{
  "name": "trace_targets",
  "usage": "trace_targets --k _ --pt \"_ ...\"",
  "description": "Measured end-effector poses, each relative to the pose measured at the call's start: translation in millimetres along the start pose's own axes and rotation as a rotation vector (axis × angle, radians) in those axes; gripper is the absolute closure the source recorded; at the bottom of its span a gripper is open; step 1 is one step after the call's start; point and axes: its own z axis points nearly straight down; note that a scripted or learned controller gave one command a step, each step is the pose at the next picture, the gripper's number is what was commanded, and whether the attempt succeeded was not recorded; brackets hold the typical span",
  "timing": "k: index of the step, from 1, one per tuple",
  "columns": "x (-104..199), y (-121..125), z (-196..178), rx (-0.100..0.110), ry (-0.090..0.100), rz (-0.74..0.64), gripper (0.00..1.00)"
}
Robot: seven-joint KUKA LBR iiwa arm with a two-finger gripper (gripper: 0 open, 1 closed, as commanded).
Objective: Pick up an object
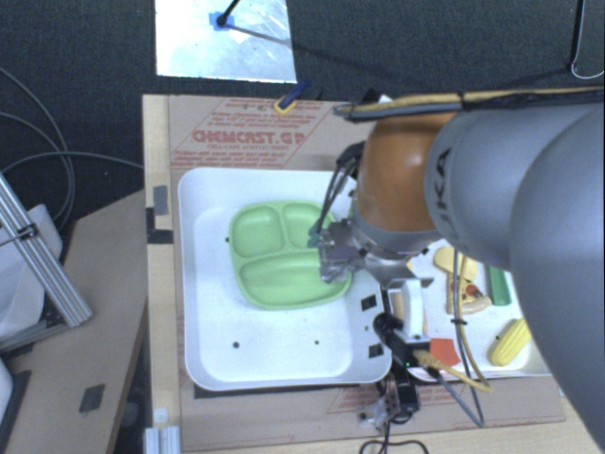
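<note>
Jaws: hidden under the wrist housing, so whether they are spread or pressed together cannot be told.
Gripper (333, 258): grey and metallic, low over the right edge of the green plate, at the wall between the two bins.
Arm (492, 178): grey, very large in the foreground, reaching in from the right; its orange band (402, 183) sits directly above the wrist.
Cables (333, 192): thin dark lines running down the left side of the wrist to the gripper body.
Green plate (274, 258): pale green divided tray with three compartments, lying flat in the left bin, toward its upper right; its right rim is partly covered by the gripper.
Left bin (217, 348): shallow, white, with a few small dark specks on its floor.
Right bin (529, 367): white, mostly covered by the arm; its lower strip is exposed.
Yellow corn cob (509, 340): lying in the right bin near its lower right.
Green object (498, 285): small, dark green, just above the corn, partly under the arm.
Orange-red piece (444, 351): small, near the right bin's lower left edge.
Cardboard sheet (241, 135): brown, printed in red lettering, beneath both bins.
Foil square (222, 26): shiny, on the dark floor above the cardboard.
</note>
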Motion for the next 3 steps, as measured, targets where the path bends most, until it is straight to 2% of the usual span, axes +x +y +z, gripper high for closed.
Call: trace_targets --k 1,2,3 --pt "-11 -17 35 0.002 -0.003 0.011 1.00" --pt "7 75 122 -0.007 -0.003 0.006 1.00" --pt "-19 81 -95 -0.021 -0.001 0.008 1.00"
